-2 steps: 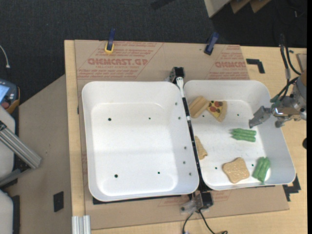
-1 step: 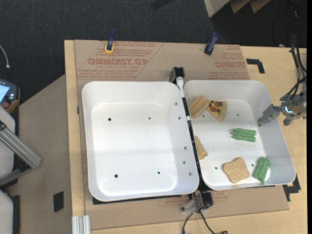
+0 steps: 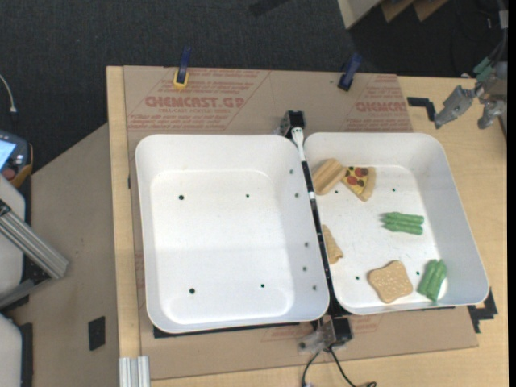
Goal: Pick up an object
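Observation:
The right bin (image 3: 451,208) holds several toy foods. A tan bread piece (image 3: 326,176) lies at its far left, touching a pizza slice (image 3: 359,181). Green beans (image 3: 402,222) lie mid-bin. A toast slice (image 3: 390,281) and a green pickle (image 3: 433,280) sit near the front edge. Another tan piece (image 3: 331,244) rests against the left wall. My gripper (image 3: 468,111) hangs beyond the bin's far right corner, above the bench, well away from every item. Its two grey fingers stand apart with nothing between them.
The left bin (image 3: 153,216) sits beside the right one, joined along a black divider (image 3: 310,208). Both rest on a cardboard sheet (image 3: 242,95) clamped at the back by a yellow clip (image 3: 182,74) and a blue clip (image 3: 350,72).

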Motion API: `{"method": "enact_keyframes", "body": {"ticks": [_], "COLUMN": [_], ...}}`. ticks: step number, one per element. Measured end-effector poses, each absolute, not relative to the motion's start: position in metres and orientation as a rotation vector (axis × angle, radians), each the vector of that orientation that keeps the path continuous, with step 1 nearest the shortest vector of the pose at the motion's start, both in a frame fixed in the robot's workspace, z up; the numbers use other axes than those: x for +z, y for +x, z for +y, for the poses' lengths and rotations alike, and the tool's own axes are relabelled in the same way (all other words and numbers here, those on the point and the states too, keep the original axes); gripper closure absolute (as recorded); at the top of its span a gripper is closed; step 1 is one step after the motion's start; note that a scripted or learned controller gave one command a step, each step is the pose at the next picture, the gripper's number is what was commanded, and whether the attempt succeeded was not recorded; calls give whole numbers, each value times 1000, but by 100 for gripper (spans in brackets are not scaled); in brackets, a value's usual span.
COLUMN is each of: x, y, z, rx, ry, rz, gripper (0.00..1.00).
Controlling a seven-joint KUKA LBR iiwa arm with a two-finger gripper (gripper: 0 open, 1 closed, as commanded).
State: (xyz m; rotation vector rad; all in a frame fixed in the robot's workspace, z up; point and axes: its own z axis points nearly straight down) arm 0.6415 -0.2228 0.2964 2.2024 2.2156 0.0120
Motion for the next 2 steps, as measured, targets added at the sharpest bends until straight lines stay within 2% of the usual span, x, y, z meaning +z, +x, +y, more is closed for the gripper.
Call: {"method": "enact_keyframes", "body": {"ticks": [1, 2], "x": [407, 382], "y": [669, 666], "z": [-195, -225], "rx": [13, -3], "ry": [2205, 2224], "rz": [2216, 2219], "gripper": [0, 0]}}
